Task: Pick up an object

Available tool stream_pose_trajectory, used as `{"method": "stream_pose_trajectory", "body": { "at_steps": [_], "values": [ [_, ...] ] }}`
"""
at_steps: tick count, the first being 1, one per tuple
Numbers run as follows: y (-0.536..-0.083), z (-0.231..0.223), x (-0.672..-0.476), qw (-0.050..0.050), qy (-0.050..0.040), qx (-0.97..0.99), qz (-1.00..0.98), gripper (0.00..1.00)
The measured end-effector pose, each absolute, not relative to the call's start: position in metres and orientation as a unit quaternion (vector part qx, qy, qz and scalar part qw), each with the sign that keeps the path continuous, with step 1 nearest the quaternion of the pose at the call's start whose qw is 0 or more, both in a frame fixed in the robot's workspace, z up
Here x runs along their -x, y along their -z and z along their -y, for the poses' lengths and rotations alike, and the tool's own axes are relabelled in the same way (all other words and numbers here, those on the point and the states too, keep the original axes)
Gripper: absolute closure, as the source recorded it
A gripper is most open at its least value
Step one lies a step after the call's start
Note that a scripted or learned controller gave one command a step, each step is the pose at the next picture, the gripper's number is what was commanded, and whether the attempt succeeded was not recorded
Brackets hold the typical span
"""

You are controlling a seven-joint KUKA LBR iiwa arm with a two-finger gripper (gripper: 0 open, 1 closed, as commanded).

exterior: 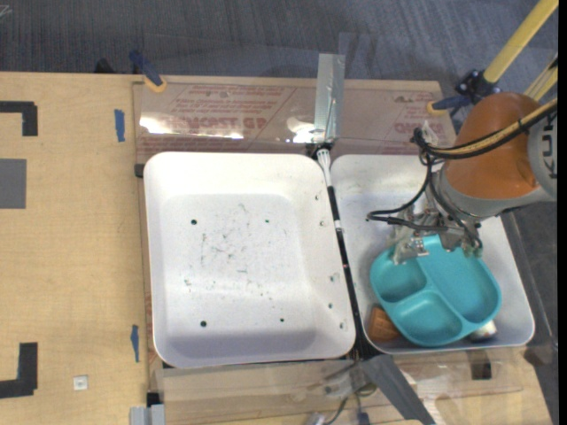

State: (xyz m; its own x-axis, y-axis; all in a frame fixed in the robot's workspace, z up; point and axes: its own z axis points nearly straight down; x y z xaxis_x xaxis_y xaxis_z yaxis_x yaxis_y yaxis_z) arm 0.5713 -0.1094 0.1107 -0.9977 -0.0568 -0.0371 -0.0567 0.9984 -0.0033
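- The counter is light brown wood with black marks along its left side.
- Two white bins sit side by side on it. The left bin has small dark dots and faint scratches on its floor.
- The right bin holds a teal tray with three sections. The tray sits toward the near end of the bin.
- A brown thing pokes out from under the tray's left near edge. Maybe it is a small ball, but it is mostly hidden.
- A small pale thing shows at the tray's right near edge.
- The arm comes in from the right, with its orange band over the right bin.
- The end effector is low over the far edge of the tray, and its tips look to be at the rim. I cannot tell how wide it is, since wires and metal parts cover it.
- A clear sheet lies behind the bins. It has red writing, too blurry to read.
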Motion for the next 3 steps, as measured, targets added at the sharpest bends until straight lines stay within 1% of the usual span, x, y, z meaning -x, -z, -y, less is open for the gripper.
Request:
{"method": "stream_pose_trajectory", "body": {
  "at_steps": [1, 2, 3],
  "values": [
    [-0.188, 0.046, -0.574, 0.006, 0.0013, -0.114, -0.993, 1.00],
    [-0.198, -0.007, -0.496, 0.034, -0.0048, -0.129, -0.991, 1.00],
    [-0.237, -0.031, -0.487, 0.015, 0.0005, 0.158, -0.987, 1.00]
  ]
}}
